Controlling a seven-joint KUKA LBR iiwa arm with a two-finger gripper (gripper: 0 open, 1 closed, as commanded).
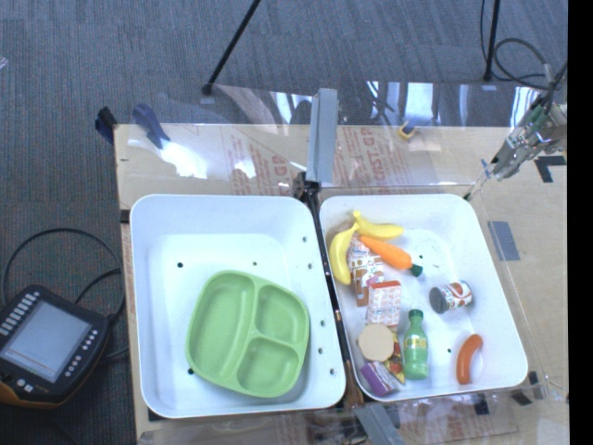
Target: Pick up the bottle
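Camera view: the bottle (415,344) lies in the right bin (491,248), well apart from the fingers (488,170) above that bin's far corner; their state is unclear

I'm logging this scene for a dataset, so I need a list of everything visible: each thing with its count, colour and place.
Bins: 2, white, side by side on the bench.
Tray: 1, light green, three compartments, left bin.
Bottle: 1, green, right bin, near its front.
Bananas: 2, yellow, right bin, back left.
Carrot: 1, orange, beside the bananas.
Cartons: 2, red and white, middle left of the right bin.
Can: 1, red and white, lying on its side, right bin.
Sausage: 1, orange-red, right bin's front right.
Cookie: 1, tan, left of the bottle.
Handheld screen: 1, grey, floor at left.
Tool: 1, upper right, above the bench behind the right bin.
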